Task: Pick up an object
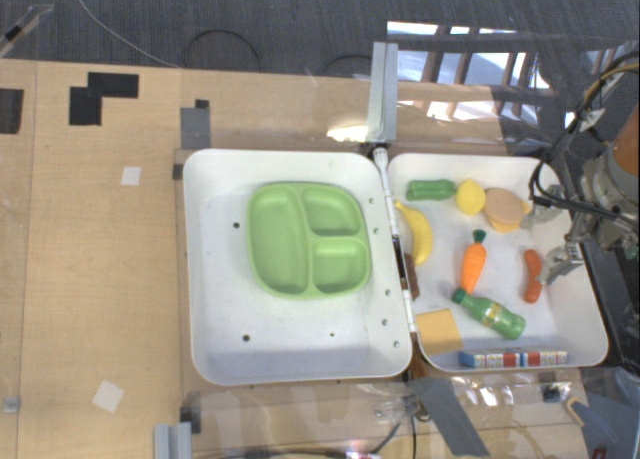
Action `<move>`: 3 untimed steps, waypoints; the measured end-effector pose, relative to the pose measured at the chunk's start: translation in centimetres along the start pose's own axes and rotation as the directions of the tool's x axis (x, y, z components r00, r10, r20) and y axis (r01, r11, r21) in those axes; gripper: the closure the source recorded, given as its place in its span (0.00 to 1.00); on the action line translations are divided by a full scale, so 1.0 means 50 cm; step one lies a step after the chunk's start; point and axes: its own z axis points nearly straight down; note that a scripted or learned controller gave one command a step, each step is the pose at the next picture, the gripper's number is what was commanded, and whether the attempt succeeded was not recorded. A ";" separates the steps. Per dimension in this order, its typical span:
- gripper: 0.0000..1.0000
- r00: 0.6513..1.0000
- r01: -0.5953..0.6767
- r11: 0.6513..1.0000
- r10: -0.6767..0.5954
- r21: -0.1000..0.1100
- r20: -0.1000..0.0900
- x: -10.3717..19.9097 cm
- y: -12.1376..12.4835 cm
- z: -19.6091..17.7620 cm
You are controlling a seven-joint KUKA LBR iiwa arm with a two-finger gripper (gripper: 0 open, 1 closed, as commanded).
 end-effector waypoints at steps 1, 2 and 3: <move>0.00 0.998 -0.062 0.998 0.062 0.003 0.013 0.066 0.049 0.207; 0.00 0.994 -0.113 0.994 0.113 -0.002 0.012 0.050 0.194 0.222; 0.00 0.998 -0.068 0.998 0.068 -0.001 0.008 -0.085 0.205 0.226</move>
